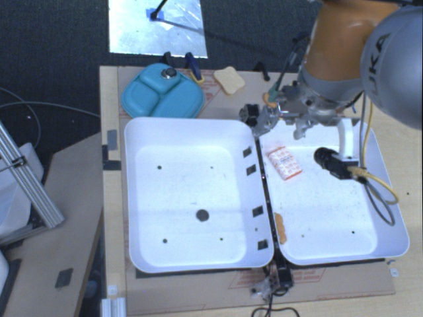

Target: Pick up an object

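I have the tool (pixel 291 114) sitting at the upper left corner of the right bin (pixel 370 246), tucked under the arm's orange band and wrist hardware. From this slanted view the metal parts there blur together, and I cannot tell whether it is released or clenched. Nothing visible hangs from it, so I judge the pick is not yet made.

Just below the tool and slightly toward the bin's middle lies the small red-and-white packet (pixel 283 162), flat on the bin floor, apart from the tool as far as I can judge, and near the divider between the two bins. That is the nearest candidate. A thin orange-brown piece (pixel 279 228) lies farther down the same bin, against the left wall, well apart from the tool. A black fitting with yellow cable (pixel 332 162) hangs beside the packet to its right; it looks like part of the rig.

Farther out, the left bin (pixel 142 256) holds a small dark round thing (pixel 202 215). Beyond the bins on the tabletop (pixel 112 177) rest a blue divided tray (pixel 162 92) and a tan sponge-like piece (pixel 229 80).

What remains, by my reading: descend, close and lift.
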### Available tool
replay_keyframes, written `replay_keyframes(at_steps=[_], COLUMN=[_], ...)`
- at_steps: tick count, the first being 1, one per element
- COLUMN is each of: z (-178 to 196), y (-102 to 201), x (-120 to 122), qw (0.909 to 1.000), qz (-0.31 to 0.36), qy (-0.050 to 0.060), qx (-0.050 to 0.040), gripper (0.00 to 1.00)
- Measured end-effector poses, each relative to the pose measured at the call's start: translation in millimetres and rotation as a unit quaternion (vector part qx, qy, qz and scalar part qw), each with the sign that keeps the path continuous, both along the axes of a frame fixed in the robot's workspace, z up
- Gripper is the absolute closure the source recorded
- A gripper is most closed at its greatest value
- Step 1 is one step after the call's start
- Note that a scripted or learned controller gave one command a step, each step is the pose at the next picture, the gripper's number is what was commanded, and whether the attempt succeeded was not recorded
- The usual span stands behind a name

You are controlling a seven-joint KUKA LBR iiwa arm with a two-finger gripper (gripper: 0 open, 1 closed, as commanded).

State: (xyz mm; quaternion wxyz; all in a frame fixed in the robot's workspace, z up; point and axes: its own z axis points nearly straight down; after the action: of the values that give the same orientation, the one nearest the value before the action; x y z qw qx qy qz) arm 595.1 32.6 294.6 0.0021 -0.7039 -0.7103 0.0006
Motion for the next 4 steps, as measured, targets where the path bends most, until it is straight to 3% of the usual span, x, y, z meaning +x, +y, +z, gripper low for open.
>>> replay_keyframes(at_steps=[1,2,3,4], z=[-42.2,28.6,171.4,173.8], y=[90.7,117.2,143.8,142.3], x=[-14.7,-56.1,13.7,11.6], qw=[1.0,1.0,0.9999,1.0], qz=[0.001,0.0,-0.001,0.001], qy=[-0.001,-0.006,-0.013,-0.005], qx=[0.0003,0.001,0.0018,-0.0002], gripper=[0.0,0.0,0.0,1.0])
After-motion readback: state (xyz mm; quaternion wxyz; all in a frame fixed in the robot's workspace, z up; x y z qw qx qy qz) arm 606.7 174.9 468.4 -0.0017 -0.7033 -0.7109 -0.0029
